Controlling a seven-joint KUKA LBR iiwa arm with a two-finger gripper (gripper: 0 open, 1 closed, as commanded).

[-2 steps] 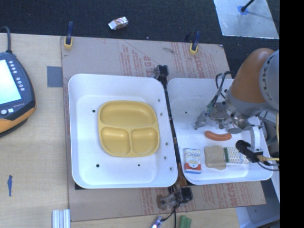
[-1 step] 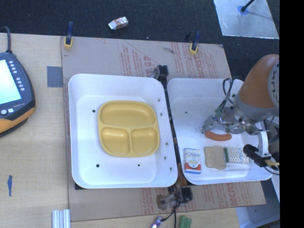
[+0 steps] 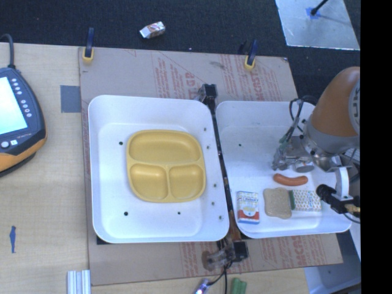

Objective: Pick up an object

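At the far left of the frame we are seeing a grey and orange handheld control pendant lying on the wooden bench. Moving right, we are looking at the left white bin, which is holding a yellow divided tray with three compartments, sitting near the bin's middle. Above it, at the top of the frame, a small crumpled wrapper is lying on the dark floor. Further right, the right white bin is carrying four things along its lower edge: a small red and white carton, a tan slice of bread just beside it, a green-patterned sponge touching the bread's right side, and a reddish sausage lying just above the bread. The gripper is hanging just above the sausage at the frame's right, and we cannot tell whether it is closed or released.
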